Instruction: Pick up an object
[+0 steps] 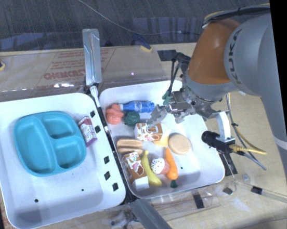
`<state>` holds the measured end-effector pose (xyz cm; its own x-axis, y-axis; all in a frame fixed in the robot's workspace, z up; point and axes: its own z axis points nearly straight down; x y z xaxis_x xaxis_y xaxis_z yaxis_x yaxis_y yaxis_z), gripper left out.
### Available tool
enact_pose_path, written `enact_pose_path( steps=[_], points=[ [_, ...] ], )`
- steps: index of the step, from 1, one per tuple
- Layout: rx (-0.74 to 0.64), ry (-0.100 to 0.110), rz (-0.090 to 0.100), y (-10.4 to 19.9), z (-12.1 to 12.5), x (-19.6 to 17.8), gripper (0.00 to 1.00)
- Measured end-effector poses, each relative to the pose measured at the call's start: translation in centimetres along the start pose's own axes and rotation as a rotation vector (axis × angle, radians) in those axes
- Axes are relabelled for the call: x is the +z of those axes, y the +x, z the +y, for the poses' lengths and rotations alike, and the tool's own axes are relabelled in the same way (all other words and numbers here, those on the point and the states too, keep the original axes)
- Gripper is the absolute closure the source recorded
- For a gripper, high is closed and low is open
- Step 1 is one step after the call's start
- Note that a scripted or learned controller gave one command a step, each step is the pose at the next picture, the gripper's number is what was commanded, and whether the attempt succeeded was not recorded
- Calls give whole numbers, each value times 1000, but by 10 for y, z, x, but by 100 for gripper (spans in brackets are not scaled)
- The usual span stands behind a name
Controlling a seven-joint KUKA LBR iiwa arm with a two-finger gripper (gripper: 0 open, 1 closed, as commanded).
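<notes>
Pincer (160,112) hangs low over the right bin (210,173); its grip cannot be told.
Toy food sits under it: a round cookie (179,144), carrot (171,165), banana (150,170).

In the right bin you have a huddle of toy foods: a blue bottle (137,106) on its side at the back, an orange lump (114,114) and a green piece (131,118) beside it, a banana (150,169), a carrot (171,166) and a round biscuit (179,144) nearer front.
</notes>
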<state>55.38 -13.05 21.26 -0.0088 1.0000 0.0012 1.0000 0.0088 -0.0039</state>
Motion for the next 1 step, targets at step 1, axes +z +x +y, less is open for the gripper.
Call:
enact_pose_path(
  steps=[1],
  points=[
    [-27, -2, -1, -58, -77, 121, 0]
  ],
)
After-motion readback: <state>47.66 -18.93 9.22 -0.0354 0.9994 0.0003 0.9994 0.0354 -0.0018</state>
